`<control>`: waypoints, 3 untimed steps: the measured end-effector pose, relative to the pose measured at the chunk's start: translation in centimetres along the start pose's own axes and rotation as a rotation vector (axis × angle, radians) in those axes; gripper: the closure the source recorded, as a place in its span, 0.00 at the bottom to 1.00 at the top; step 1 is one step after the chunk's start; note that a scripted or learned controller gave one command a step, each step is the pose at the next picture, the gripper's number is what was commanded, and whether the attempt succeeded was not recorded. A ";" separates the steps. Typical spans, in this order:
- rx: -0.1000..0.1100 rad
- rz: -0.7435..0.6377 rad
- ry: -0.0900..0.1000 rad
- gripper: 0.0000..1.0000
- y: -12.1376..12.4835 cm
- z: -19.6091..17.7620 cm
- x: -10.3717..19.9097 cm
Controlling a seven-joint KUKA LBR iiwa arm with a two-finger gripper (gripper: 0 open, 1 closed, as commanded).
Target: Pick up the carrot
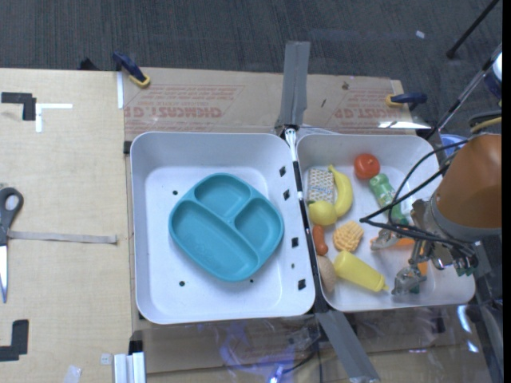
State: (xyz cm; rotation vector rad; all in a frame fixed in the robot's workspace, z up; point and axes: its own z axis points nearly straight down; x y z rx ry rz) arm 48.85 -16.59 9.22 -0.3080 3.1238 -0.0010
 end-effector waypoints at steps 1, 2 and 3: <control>0.003 -0.001 -0.005 1.00 0.0 -1.0 -0.3; 0.005 -0.002 -0.011 1.00 -0.1 -2.0 -0.5; 0.001 0.160 -0.005 1.00 3.1 -9.0 -3.0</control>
